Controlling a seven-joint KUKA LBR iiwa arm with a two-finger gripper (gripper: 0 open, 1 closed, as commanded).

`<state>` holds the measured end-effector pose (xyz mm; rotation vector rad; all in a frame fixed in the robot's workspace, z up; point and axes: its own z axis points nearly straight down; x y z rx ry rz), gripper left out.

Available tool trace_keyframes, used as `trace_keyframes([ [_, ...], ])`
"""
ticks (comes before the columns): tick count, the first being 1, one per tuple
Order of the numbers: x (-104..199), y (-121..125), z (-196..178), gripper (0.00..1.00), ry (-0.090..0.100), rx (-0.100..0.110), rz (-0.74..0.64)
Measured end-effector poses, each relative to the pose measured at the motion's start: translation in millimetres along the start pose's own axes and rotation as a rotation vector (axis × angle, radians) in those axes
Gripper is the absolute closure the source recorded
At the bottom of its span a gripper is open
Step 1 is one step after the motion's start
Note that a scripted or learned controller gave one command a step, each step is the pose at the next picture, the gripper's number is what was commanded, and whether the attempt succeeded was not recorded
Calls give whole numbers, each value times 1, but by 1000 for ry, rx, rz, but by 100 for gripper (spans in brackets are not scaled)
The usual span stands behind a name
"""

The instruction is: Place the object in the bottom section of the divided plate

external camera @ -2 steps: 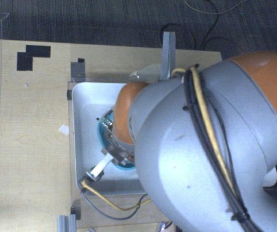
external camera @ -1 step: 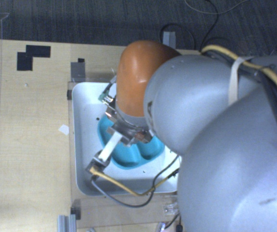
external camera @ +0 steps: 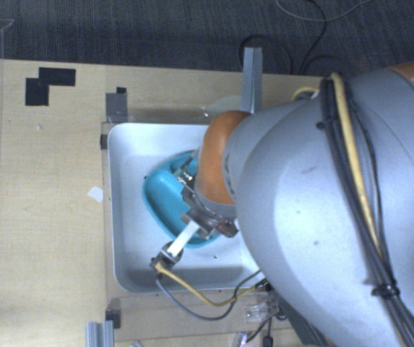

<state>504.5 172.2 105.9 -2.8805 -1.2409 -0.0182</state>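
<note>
Grey arm reaching over a white bin, above a blue divided plate.

Plate lying in the bin's middle, partly hidden under the orange-banded wrist. Gripper low over the plate's near rim; open or closed, cannot tell. No separate object to be placed made out. Plate probably stiff, light, smooth plastic, likely slippery; best gripped at the raised rim.

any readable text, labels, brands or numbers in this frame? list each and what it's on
None readable.
The blue plate, the white bin and the grey arm bear no lettering that can be seen.
The black patches on the bench are plain shapes, not signs.
The small white scrap left of the bin is too small to tell.
</note>
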Motion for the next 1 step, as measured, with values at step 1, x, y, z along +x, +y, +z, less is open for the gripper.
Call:
trace_keyframes([
  [1, -48, 23, -44, 100, -11, 1, -94],
])
